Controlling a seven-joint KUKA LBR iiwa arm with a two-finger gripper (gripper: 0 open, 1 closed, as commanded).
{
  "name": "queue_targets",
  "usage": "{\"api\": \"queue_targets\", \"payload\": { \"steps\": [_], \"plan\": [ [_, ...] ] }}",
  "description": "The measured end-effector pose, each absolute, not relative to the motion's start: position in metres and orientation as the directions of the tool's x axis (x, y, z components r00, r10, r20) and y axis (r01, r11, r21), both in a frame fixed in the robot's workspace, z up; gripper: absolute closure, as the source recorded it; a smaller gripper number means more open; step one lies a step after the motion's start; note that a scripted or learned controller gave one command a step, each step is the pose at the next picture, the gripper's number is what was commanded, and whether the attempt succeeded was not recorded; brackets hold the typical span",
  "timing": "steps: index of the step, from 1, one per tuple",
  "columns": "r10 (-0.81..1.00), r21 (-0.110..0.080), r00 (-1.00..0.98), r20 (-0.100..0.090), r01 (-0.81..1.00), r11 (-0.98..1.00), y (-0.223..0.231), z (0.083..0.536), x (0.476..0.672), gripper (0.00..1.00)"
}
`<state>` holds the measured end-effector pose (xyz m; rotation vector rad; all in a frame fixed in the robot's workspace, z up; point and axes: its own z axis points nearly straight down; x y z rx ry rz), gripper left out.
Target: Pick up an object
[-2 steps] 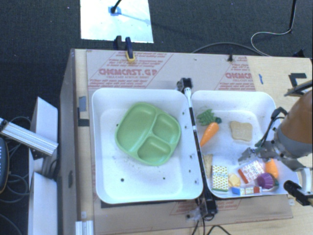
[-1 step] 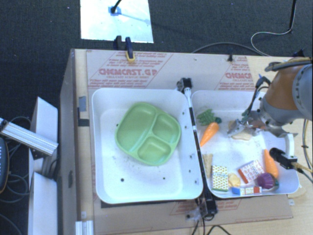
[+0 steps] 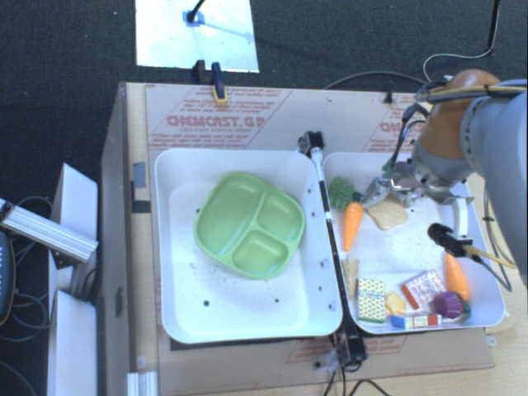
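My gripper (image 3: pixel 389 195) hangs over the back of the right bin (image 3: pixel 487 299), and its fingers stand apart with nothing between them. Just below it a tan slice of toast (image 3: pixel 388 215) lies flat. To the left of the toast rest an orange carrot (image 3: pixel 351 224) and a green broccoli floret (image 3: pixel 341 192). A second carrot (image 3: pixel 456 277) lies by the right wall. Along the front of this bin sit a purple round piece (image 3: pixel 449 304), a red-and-white packet (image 3: pixel 423 288), a green patterned card (image 3: pixel 370 299) and a small yellow piece (image 3: pixel 396 304).
The left bin (image 3: pixel 177 304) holds a light green divided plate (image 3: pixel 250 224), tilted slightly. A black divider bar (image 3: pixel 328 229) runs between the two bins. My grey arm with its orange band (image 3: pixel 450 118) reaches in from the right.
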<state>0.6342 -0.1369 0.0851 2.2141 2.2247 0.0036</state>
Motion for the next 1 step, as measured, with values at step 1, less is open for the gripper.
{"api": "queue_targets", "payload": {
  "steps": [1],
  "plan": [
    [1.0, 0.004, -0.006, -0.001, 1.0, 0.006, -0.1219, 0.0853, 0.6696, 0.0]
  ]
}}
